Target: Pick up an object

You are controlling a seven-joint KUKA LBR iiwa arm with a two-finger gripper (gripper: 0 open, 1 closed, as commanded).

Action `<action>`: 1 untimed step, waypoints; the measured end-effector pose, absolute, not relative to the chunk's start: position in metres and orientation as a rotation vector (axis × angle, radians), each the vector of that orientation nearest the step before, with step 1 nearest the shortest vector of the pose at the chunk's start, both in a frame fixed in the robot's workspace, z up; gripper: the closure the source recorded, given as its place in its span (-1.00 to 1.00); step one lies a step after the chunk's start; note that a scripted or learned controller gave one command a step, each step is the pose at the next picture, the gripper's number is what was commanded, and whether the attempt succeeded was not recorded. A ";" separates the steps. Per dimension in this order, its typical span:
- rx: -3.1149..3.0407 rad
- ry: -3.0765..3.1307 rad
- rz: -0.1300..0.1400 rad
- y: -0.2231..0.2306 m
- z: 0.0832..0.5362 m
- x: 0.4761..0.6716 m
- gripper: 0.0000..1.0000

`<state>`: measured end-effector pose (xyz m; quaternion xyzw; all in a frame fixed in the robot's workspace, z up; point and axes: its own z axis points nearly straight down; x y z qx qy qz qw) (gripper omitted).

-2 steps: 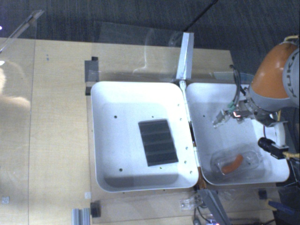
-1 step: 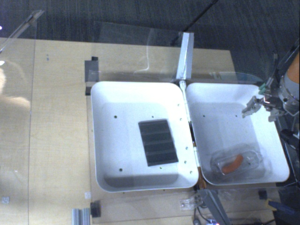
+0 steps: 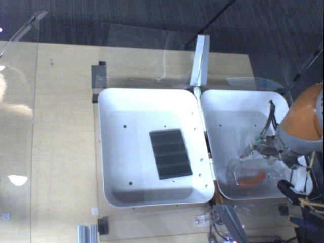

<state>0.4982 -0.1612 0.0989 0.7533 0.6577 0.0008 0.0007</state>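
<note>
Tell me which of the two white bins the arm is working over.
The right bin: the arm hangs over its near right part, above an orange object. The left bin holds only a dark ridged rectangular pad.

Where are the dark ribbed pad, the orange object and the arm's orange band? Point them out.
dark ribbed pad [image 3: 171,154], camera view, middle of its ribbed top, left bin.
orange object [image 3: 251,179], camera view, its middle, right bin's near edge.
orange band [image 3: 305,116], camera view, its rounded upper surface.

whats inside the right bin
An orange object lies near the right bin's front wall, seemingly within something clear. The arm covers the bin's right side, hiding whatever lies beneath.
</note>
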 end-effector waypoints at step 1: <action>2.289 2.128 0.013 -0.140 0.090 0.492 -1.00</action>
